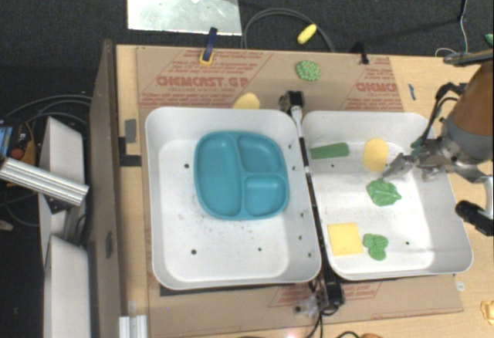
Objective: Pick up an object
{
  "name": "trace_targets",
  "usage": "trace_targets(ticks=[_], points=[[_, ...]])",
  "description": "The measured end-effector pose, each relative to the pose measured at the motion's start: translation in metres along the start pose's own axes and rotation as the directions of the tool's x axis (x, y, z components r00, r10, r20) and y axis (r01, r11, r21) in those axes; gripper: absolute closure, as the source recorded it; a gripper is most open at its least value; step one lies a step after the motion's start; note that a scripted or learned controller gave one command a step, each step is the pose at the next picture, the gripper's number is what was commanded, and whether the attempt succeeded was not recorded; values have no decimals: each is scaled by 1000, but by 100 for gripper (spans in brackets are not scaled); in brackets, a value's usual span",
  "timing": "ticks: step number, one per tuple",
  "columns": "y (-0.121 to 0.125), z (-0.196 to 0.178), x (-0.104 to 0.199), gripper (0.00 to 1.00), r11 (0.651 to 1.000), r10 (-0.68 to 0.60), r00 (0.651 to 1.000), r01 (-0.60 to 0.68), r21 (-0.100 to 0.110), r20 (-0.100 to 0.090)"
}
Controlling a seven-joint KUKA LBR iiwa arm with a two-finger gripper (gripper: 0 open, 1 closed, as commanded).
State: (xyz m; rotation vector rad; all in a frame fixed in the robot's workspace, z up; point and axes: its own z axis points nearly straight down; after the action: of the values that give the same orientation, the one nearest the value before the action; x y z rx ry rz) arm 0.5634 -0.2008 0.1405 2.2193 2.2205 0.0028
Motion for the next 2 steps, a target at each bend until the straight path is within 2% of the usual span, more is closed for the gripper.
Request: trace_targets(ticks=[1,2], points=[[-18,57,67,0,1000,-8,1000,8,1,0],[99,54,54,0,1000,-8,1000,8,-11,3]])
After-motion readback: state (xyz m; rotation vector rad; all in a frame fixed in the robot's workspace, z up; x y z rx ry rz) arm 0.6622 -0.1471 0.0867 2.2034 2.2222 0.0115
